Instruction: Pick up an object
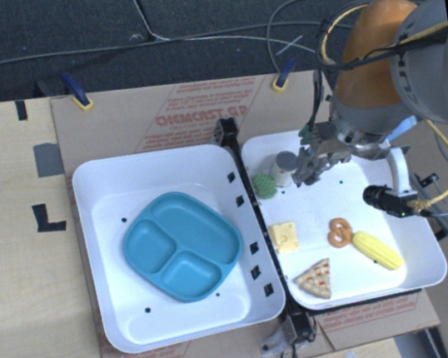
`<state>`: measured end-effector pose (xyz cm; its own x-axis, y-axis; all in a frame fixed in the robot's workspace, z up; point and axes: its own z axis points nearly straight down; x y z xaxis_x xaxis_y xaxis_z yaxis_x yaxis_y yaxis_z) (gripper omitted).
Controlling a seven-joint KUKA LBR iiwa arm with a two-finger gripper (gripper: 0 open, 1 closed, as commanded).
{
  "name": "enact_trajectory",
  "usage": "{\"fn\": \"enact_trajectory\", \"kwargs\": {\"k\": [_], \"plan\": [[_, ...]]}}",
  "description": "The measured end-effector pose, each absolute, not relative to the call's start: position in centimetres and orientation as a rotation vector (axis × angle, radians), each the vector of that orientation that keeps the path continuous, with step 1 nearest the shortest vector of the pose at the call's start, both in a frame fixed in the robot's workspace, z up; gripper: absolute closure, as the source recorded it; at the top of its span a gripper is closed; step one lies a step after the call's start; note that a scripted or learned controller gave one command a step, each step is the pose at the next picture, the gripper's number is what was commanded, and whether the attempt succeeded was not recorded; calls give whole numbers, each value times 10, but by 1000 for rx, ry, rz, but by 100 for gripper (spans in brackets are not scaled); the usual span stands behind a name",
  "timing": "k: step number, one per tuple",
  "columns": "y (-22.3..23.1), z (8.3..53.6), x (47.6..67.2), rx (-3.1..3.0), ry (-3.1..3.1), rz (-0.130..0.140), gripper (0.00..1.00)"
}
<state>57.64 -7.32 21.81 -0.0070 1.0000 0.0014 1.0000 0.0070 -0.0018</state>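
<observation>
Several small items lie in the right bin (428, 268): a green piece (264, 185) by its left wall, a yellow cheese slab (284, 237), an orange pretzel (340, 232), a yellow corn cob (376, 250) and a pizza slice (317, 279). My gripper (301, 173) hangs over the bin's upper left part, just right of the green piece. A grey cylinder-shaped part (285, 161) shows beside it. From this angle the fingers are dark and bunched together.
The left bin (94, 186) holds a blue divided plate (182, 244). A black divider (250, 212) runs between the bins. Cables loop above the arm (372, 49) at the upper right. Cardboard (188, 112) lies under both bins.
</observation>
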Motion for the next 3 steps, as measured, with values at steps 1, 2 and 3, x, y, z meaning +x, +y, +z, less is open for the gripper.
{"fn": "enact_trajectory", "kwargs": {"k": [1,2,3], "plan": [[-24,209,589,-2214,-2227,1,100],[37,209,595,-2211,-2228,0,100],[86,209,615,-2213,-2228,-1,100]]}}
